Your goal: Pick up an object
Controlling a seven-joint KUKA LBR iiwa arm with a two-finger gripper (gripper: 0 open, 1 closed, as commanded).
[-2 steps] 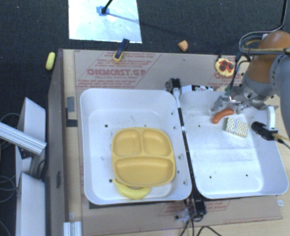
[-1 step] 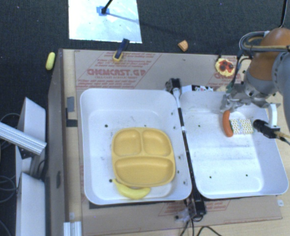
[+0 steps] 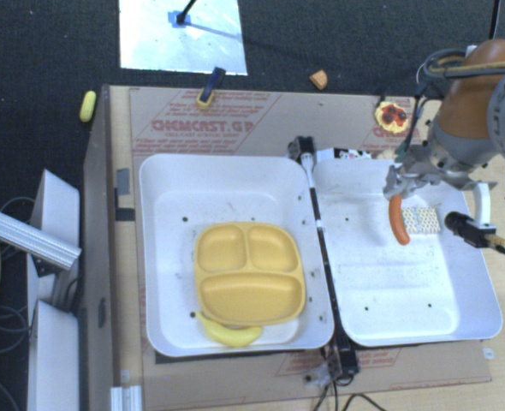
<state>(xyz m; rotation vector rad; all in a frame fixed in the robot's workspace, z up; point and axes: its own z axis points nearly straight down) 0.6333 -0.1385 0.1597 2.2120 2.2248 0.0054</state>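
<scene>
An orange sausage-shaped toy (image 3: 398, 221) stands lengthwise in the right bin (image 3: 406, 315), near its back. Its upper end runs up under my gripper (image 3: 400, 188), which hangs right over it at the end of the grey arm. Whether the toy is gripped or lying on the bin floor is unclear. A small white dotted block (image 3: 422, 221) lies just right of the sausage. In the left bin (image 3: 163, 229) sit a yellow divided plate (image 3: 249, 272) and a banana (image 3: 231, 333) against the plate's front edge.
A black rod-like part (image 3: 464, 227) juts in at the right bin's right side. Behind the bins, on the bench, lie a small pizza toy (image 3: 392, 116), an orange bit (image 3: 319, 79) and a yellow-tipped clamp (image 3: 208, 88). A black divider (image 3: 317, 221) separates the bins.
</scene>
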